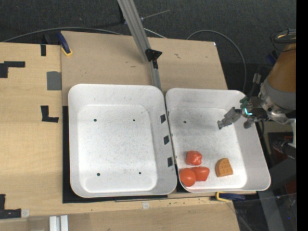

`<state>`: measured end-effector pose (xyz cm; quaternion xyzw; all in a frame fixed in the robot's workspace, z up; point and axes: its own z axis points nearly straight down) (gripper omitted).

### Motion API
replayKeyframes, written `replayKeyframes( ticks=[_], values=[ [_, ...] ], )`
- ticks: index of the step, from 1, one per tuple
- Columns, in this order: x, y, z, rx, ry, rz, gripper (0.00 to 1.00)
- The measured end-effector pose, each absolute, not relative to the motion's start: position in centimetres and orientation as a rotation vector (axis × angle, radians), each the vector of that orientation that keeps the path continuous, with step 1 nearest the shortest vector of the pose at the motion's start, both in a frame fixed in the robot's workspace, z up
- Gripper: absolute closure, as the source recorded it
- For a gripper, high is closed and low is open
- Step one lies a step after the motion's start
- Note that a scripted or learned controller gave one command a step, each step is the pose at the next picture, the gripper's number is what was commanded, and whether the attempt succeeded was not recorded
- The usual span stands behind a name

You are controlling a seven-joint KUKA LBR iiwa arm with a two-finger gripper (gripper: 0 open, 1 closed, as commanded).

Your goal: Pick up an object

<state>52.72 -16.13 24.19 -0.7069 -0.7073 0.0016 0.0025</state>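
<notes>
Shallow white plastic right-hand bin, grey two-finger gripper hovering over its far right part, fingers spread and holding nothing, three rounded red pieces and tan waffle-like block near its front edge

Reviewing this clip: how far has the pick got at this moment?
Nothing looks picked yet. The three red pieces and the tan block all lie on the floor of the right bin, near its front edge. The end effector is over that bin's upper right part, apart from all of them. Left: reaching one, gripping and lifting it.
</notes>
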Motion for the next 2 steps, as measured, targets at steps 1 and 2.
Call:
replayKeyframes(
  ticks=[1,2],
  values=[
    [52.8,-16.1,24.4,-2.219,-2.222,0.001,0.0],
    [52.9,-16.7,19.8,-2.218,-2.219,0.007,0.0]
  ],
)
